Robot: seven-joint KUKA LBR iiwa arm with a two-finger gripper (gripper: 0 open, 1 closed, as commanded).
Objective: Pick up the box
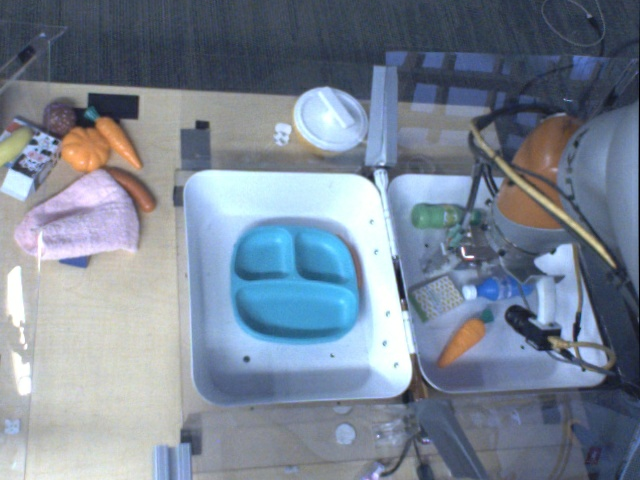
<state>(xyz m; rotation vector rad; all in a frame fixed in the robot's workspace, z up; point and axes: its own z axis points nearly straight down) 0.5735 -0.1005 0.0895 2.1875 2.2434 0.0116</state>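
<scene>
The box (437, 294) is small and flat with a speckled grey-green face. It lies tilted in the right bin (500, 376), near its left wall. My gripper (467, 249) hangs over that bin, just above and to the right of the box, and nothing shows between its fingers. A green bottle (435, 215) lies behind the gripper. To the right of the box lies a blue and white bottle (497, 290), and an orange toy carrot (463, 340) rests in front of the box.
The left bin (210, 368) holds a blue divided tray (296, 283). A white round lid (331, 118) sits behind the bins. On the bench at far left lie a pink cloth (80, 223), a toy pumpkin (84, 150) and other toy food.
</scene>
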